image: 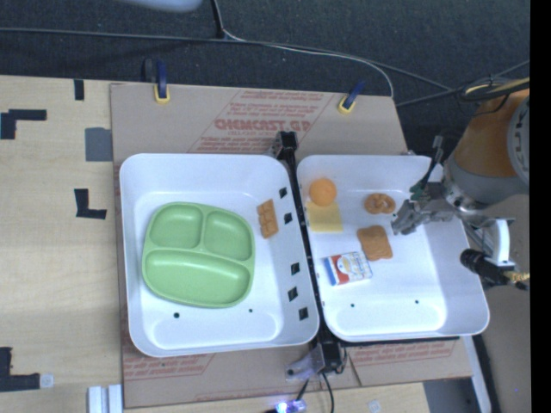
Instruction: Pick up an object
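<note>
In the right bin [430,312] lie several small food items: an orange ball [322,190], a pale yellow block [325,218], a brown lump [379,203], a tan toast-like piece [375,242] and a red, white and blue packet [346,269]. A small orange-brown waffle piece [268,218] lies in the left bin beside the green divided plate [199,254]. My gripper [411,216] hangs over the right bin's right half, just right of the brown lump and the toast piece. Nothing shows between its fingers.
The left bin [155,317] holds the plate along its left and middle. A black divider with clips [295,231] runs between the bins. Both bins rest on a cardboard sheet [258,119] held by yellow clamps. Cables cross the dark floor behind.
</note>
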{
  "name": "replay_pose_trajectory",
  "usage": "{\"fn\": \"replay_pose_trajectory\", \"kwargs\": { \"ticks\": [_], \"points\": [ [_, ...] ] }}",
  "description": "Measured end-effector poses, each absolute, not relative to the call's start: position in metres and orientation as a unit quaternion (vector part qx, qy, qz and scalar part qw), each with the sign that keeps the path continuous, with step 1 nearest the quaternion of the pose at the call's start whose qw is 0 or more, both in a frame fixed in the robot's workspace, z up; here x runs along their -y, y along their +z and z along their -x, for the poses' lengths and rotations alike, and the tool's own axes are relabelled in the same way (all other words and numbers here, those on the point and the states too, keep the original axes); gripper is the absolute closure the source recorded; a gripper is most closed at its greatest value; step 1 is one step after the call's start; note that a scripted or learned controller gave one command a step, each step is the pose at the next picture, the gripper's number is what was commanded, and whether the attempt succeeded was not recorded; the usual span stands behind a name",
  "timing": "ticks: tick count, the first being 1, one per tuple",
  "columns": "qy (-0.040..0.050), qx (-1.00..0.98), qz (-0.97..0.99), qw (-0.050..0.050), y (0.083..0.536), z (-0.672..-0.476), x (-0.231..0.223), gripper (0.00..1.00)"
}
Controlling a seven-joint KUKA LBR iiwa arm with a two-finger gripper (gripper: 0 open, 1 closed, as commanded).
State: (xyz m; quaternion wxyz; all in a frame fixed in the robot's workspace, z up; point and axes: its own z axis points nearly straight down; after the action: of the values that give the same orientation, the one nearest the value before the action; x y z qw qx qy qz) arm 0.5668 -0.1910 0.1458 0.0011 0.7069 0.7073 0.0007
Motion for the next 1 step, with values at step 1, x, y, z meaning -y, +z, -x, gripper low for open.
{"fn": "replay_pose_trajectory", "kwargs": {
  "ticks": [1],
  "points": [
    [0.0013, -0.708, -0.706, 0.002, 0.2096, -0.5666, 0.1913, 1.0]
  ]
}}
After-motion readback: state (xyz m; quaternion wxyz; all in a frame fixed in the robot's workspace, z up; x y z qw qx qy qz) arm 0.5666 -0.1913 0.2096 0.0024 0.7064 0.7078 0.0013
